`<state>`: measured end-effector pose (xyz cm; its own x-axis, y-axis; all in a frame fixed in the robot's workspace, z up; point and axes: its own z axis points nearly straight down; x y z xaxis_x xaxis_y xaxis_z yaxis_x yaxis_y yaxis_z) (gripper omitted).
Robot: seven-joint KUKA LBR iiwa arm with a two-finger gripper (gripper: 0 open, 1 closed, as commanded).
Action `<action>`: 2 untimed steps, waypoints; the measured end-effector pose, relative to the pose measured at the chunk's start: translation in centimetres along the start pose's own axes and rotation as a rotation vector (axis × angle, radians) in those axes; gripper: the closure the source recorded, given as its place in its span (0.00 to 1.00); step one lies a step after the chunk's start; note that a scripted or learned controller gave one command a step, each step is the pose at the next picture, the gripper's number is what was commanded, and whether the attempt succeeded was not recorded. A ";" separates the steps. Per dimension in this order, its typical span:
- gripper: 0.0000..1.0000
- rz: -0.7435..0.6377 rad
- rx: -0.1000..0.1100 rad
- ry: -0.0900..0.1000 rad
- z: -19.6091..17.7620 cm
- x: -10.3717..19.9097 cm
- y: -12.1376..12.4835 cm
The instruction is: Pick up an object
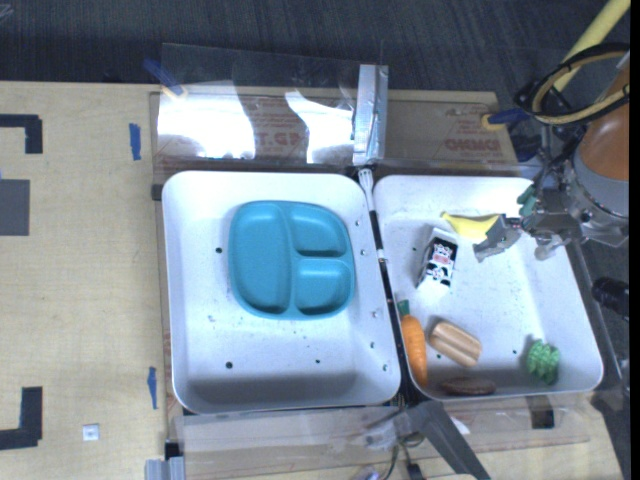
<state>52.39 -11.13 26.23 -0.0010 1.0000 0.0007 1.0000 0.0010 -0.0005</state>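
My gripper hangs over the upper right part of the right bin, open, with nothing between its fingers. Its left finger sits just beside a yellow banana-like piece; whether they touch I cannot tell. A small black-and-white milk carton lies left of the gripper. Lower in the bin are an orange carrot, a tan bread roll, a green broccoli and a brown flat piece at the front wall.
The left bin holds a blue divided plate. A clear plastic sheet and a metal bar stand behind the bins. Cables hang at the upper right by the arm.
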 end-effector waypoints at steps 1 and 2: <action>0.00 -0.046 0.008 0.001 8.2 2.5 5.7; 1.00 -0.042 -0.004 0.000 6.7 2.3 6.0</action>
<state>58.37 -8.81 19.55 -0.0426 0.9991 0.0001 0.9991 0.0426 0.0036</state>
